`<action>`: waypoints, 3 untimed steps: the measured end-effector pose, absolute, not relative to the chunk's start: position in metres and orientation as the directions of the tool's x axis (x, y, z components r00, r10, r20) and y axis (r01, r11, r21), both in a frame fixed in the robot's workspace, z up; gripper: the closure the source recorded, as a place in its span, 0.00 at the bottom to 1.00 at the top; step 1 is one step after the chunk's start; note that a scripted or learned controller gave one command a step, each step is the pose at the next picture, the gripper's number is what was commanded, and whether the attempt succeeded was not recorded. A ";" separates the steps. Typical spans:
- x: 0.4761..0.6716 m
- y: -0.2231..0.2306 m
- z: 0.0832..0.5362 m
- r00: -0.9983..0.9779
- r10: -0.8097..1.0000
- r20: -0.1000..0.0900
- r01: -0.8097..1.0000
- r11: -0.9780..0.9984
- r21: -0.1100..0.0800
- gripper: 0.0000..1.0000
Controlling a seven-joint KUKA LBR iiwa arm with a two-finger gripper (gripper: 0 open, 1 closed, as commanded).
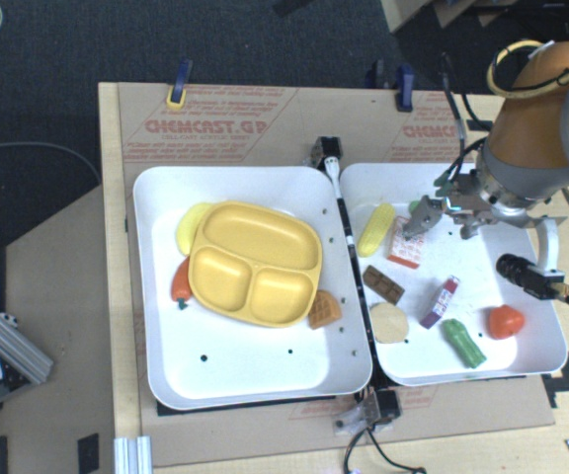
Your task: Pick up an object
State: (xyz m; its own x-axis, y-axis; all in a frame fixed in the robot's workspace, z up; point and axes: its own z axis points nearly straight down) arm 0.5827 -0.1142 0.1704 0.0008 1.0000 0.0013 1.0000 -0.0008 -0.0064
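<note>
We're looking at the right bin (492, 275). The gripper (423, 217) is hanging over its far-left part, arm coming in from the right edge. The nearest thing is the packet (406, 251), white with a red end, lying flat. Its long axis is running roughly far edge to near edge, red end pointing at the near edge, with a slight tilt. The gripper tip is sitting at the packet's far end. We're not able to tell whether it's touching, nor how wide it's standing. We're seeing nothing lifted.

The corn (375, 228) is lying just beside the packet, toward the left edge, with a similar long axis. The brown bar (383, 284) is lying near the left edge, diagonal. The round cookie (389, 323) is sitting closer to the near-left corner. The purple tube (440, 302) is lying mid-bin, tilted. The green piece (462, 344) and the tomato (505, 321) are sitting by the near edge, tomato toward the right.

In the left bin (235, 363) the yellow tray (255, 263) is taking up the middle. A pepper (182, 282) is lying at the tray's left side and a waffle (323, 310) is touching its near-right corner.
</note>
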 end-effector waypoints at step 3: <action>0.578 -0.108 0.095 0.002 1.000 0.000 1.000 -0.002 0.000 1.00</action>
